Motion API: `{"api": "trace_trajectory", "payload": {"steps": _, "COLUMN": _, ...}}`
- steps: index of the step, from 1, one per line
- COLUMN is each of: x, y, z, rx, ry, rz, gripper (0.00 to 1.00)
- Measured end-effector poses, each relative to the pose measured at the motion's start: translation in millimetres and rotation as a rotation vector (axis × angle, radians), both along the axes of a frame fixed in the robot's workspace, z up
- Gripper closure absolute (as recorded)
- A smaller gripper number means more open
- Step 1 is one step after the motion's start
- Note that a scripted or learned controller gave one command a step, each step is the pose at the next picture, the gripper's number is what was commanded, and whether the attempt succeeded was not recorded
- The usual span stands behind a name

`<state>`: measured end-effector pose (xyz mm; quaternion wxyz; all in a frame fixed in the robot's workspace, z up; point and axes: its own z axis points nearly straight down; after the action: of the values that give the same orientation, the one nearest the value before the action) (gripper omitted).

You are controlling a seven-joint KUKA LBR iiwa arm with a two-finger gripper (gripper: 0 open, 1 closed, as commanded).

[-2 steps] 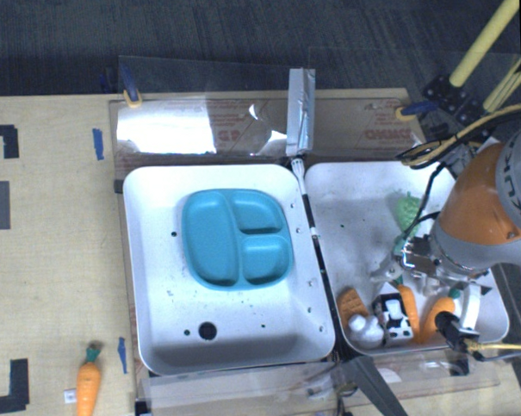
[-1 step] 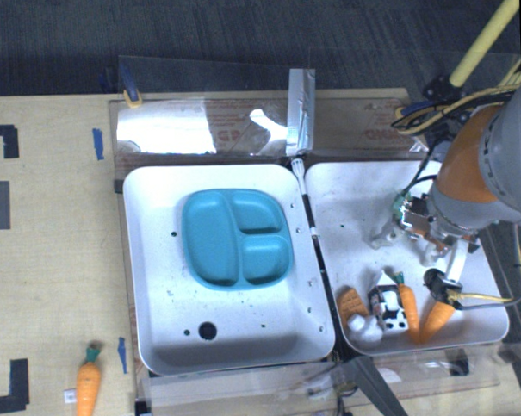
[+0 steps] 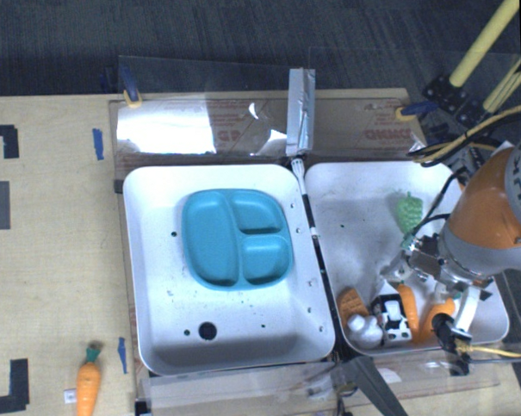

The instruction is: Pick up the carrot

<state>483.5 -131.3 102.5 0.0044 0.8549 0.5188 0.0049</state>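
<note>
Gripper (image 3: pixel 408 301) low in right bin (image 3: pixel 346 199), near front edge, amid toy clutter; whether fingers spread or pinched: can't tell. Orange carrot (image 3: pixel 408 301) lies betw. them or just beside, likely grasp approach. Second carrot (image 3: pixel 87 387) on bench, front-left corner.

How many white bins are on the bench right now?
2. The left bin holds a blue divided plate. The right bin holds small items near its front edge, with the gripper above them.
</note>
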Motion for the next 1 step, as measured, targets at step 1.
{"api": "trace_trajectory", "payload": {"steps": 1, "x": -1.6, "y": -16.8, "z": -15.5, "rx": -0.005, "ry": 0.005, "rz": 0.388, "gripper": 0.0}}
